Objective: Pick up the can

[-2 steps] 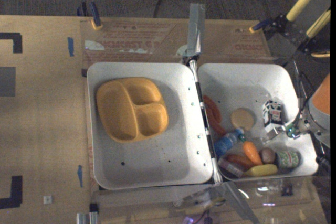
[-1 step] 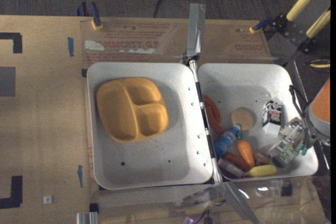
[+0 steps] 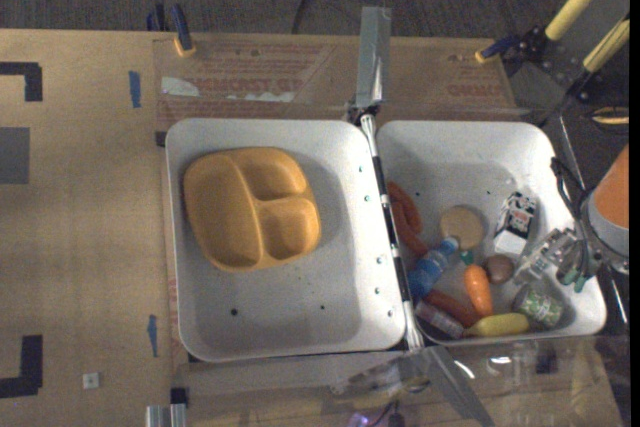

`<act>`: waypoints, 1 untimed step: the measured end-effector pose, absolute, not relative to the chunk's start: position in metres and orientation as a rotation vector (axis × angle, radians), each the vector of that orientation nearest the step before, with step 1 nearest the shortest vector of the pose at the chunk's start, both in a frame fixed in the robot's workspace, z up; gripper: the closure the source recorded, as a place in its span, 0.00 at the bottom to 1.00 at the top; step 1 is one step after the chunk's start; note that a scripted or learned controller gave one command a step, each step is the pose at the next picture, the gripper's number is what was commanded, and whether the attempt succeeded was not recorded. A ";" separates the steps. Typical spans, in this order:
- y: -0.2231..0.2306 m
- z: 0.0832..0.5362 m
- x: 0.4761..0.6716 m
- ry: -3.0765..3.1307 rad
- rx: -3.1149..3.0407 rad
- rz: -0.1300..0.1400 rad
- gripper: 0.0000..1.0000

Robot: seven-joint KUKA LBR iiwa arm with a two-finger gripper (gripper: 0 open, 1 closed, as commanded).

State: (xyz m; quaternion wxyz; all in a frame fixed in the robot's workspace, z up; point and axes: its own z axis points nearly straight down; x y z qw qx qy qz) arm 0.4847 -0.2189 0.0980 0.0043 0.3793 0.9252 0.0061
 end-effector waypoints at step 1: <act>-0.223 0.248 0.529 2.777 1.455 0.001 1.00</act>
